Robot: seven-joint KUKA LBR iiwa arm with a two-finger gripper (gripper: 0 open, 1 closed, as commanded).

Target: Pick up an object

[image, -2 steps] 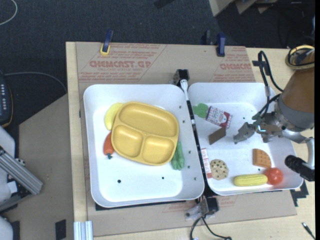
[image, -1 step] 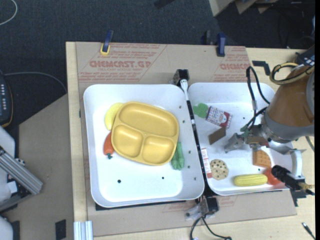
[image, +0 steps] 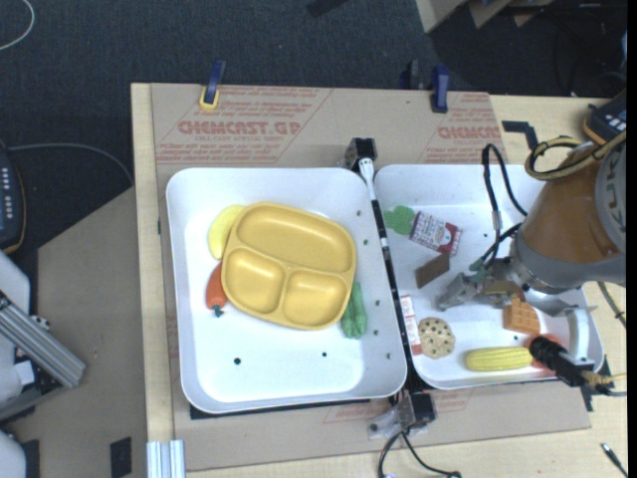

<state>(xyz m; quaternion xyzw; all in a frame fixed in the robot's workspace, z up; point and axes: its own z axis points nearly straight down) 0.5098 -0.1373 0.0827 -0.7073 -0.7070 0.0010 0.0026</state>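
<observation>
My gripper [image: 456, 294] hangs low in the right bin [image: 453, 181], near its middle. It sits just below a small brown block [image: 434, 270] and above a round cookie [image: 435, 337]. An orange cracker [image: 521, 317] lies right of it, partly under the wrist. A yellow corn cob [image: 498, 358] rests by the bin's front wall. A green item with a red and white label [image: 426, 228] lies toward the back. I see nothing held.
The left bin [image: 194, 297] holds a yellow divided plate [image: 289, 265] on top of a yellow piece [image: 223, 229], a red-orange pepper [image: 215, 290] and a green piece [image: 354, 313]. A black part [image: 557, 358] of the arm overhangs the right bin's front right corner.
</observation>
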